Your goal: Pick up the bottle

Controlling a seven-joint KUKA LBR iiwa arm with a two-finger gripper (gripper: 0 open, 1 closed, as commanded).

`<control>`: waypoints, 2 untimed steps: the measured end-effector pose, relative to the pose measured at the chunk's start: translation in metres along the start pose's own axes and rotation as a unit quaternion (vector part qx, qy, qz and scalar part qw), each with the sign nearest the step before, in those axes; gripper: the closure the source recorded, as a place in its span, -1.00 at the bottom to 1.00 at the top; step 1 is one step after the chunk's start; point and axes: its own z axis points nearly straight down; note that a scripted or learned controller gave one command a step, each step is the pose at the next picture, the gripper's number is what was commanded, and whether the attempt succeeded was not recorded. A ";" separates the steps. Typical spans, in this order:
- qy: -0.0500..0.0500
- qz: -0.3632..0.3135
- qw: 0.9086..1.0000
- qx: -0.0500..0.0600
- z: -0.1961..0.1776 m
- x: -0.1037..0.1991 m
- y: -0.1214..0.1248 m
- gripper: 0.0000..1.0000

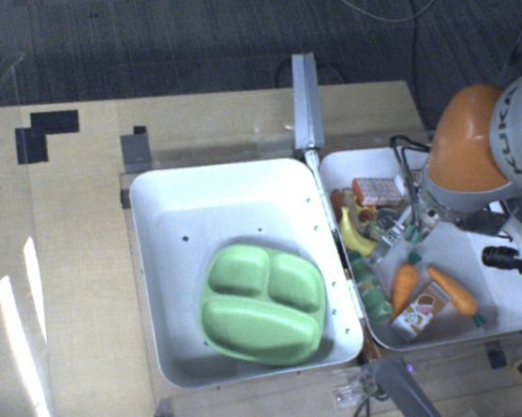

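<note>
The bottle (373,295) looks like a dark green shape lying along the left wall of the right bin (509,309), just below a banana. My gripper (399,230) reaches down into the upper middle of that bin, among the cluttered items. It sits up and to the right of the bottle, roughly a hand's width away. The view shows nothing held in it.
The right bin also holds a yellow banana (352,235), two carrots (404,285) (454,290), a juice carton (418,313) and a small box (378,189). A green compartment tray (263,302) lies in the left bin (168,261). A metal post (306,103) stands between the bins.
</note>
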 end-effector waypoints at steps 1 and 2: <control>0.000 0.000 1.000 -0.001 -0.012 0.000 0.002 1.00; 0.000 0.000 1.000 -0.001 -0.012 0.000 0.002 -1.00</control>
